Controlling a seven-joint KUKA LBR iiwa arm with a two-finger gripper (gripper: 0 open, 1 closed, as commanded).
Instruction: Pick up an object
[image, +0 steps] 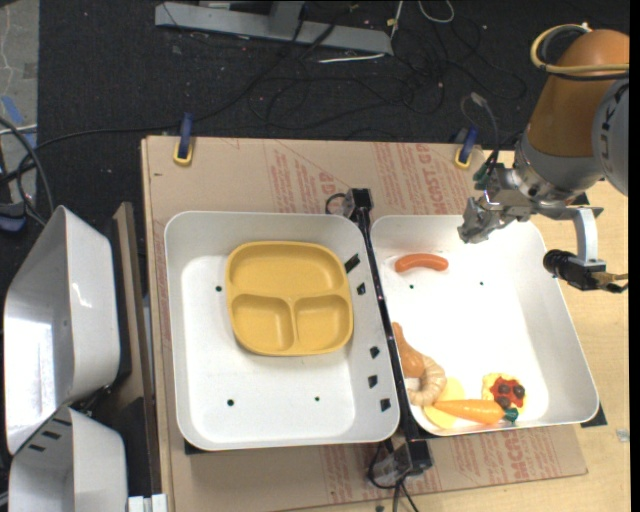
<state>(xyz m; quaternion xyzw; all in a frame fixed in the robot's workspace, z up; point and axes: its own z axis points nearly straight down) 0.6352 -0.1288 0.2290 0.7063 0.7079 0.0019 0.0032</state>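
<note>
The gripper (477, 226) hangs over the right bin's (560, 300) back edge; whether its jaws are spread or pressed together I cannot tell. Nothing looks grasped yet. A sausage (421, 263) lies near it, and a carrot (468, 409) rests at the front, so the whole pick remains.

Grey arm with orange band reaching in from the right, gripper (474, 228) hanging above the right bin's (560, 330) far edge.
</note>
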